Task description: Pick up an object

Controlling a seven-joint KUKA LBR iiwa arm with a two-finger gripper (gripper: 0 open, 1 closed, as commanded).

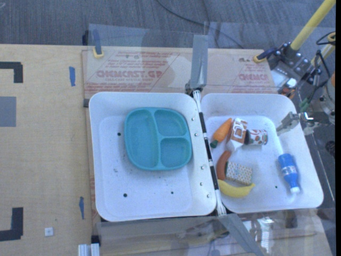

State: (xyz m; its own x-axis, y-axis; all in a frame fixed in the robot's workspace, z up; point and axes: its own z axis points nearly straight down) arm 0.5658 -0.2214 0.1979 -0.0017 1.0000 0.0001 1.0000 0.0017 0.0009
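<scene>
The right bin [265, 101] holds several small items. An orange carrot [221, 132] lies at its left, beside a white and orange carton [238, 132] and a small can [257, 137] on its side. Lower down are a red sausage [223, 164], a tan speckled block [239, 172] and a yellow banana [236, 189]. A blue bottle [288, 172] lies alone at the right. My gripper [286, 124] hangs over the bin's upper right part, just right of the can and above the bottle, with nothing seen in it.
The left bin [101, 111] bears a teal divided plate [158, 138]. A yellow pole [315, 16], cables and metal hardware [290, 63] crowd the upper right beside the arm. A grey divider strip [198, 68] stands behind the seam between the bins.
</scene>
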